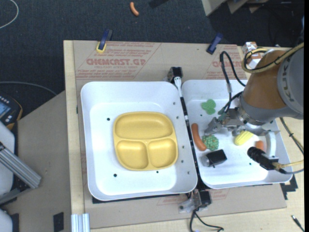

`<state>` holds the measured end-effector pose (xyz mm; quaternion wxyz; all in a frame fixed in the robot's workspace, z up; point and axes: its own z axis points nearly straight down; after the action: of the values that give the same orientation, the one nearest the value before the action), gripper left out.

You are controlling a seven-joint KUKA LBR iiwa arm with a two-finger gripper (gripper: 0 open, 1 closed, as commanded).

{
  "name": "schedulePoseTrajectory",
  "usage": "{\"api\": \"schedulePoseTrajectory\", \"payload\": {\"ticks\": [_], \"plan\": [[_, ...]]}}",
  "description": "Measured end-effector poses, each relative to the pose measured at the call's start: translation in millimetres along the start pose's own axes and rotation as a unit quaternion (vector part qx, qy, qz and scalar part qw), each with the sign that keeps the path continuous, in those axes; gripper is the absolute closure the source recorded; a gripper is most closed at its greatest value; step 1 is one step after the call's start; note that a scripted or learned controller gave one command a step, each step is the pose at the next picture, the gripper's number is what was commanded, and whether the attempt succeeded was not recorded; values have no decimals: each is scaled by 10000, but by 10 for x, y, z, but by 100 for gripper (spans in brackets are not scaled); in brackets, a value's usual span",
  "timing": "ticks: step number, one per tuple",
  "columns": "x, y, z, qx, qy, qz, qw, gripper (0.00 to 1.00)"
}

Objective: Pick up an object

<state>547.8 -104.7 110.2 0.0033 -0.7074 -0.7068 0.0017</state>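
The right white bin (231,177) holds several small things. A green leafy piece (208,105) lies at its back. An orange-red sausage (196,136) lies along the left wall, and a green broccoli piece (211,142) sits beside it. A yellow corn piece (244,138) and a small orange piece (260,144) lie further right. A black block (216,157) rests near the front. My gripper (215,126) hangs over the middle of this bin, just above and behind the broccoli. Nothing visible is held in it.
The left white bin (94,144) holds a yellow divided plate (145,140). A raised divider (186,124) separates the two bins. Blue clamps (103,40) (214,43) sit at the bench's back edge. The arm's grey and orange body (270,91) covers the right bin's back right.
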Motion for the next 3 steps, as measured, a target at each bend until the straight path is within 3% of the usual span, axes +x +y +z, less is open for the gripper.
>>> {"api": "schedulePoseTrajectory", "payload": {"ticks": [1,2,3], "plan": [[8,-6,275,-7,0,-1,10000,0],[2,3,152,-32,-9,6,10000,100],[49,106,-401,-73,-20,-11,10000,100]]}}
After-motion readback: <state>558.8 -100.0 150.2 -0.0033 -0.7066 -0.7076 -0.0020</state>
